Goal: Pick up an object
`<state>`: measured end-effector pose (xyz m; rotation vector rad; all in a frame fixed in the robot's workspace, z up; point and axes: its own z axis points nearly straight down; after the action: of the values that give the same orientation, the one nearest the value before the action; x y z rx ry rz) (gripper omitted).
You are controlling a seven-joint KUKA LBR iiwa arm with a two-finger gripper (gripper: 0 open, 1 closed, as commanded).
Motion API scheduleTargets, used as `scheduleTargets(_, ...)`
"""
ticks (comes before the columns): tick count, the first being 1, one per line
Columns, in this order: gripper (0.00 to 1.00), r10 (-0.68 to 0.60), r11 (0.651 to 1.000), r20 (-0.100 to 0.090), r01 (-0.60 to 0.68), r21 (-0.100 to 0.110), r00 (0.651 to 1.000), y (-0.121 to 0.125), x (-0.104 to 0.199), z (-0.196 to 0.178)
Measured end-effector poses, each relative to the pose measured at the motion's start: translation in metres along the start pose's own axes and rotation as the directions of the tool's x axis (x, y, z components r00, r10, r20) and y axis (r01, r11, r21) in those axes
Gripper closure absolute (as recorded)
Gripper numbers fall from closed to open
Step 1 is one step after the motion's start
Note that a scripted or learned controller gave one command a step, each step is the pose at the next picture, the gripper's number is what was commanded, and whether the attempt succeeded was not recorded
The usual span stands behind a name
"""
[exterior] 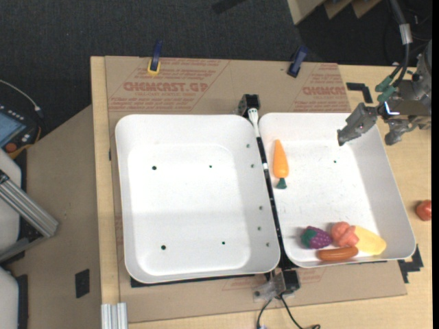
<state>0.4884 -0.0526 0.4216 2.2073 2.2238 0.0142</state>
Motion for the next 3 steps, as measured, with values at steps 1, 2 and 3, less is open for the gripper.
scheduleTargets(1, 0.0, 0.002, 1.0, 0.0, -0.002, -0.002, 1.0, -0.007, 0.052, -0.12)
scheduleTargets(2, 0.0, 0.011, 1.0, 0.001, -0.011, 0.029, 1.0, -0.011, 0.035, 0.056)
scheduleTargets(3, 0.0, 0.002, 1.0, -0.002, -0.002, -0.01, 1.0, -0.006, 0.072, -0.116)
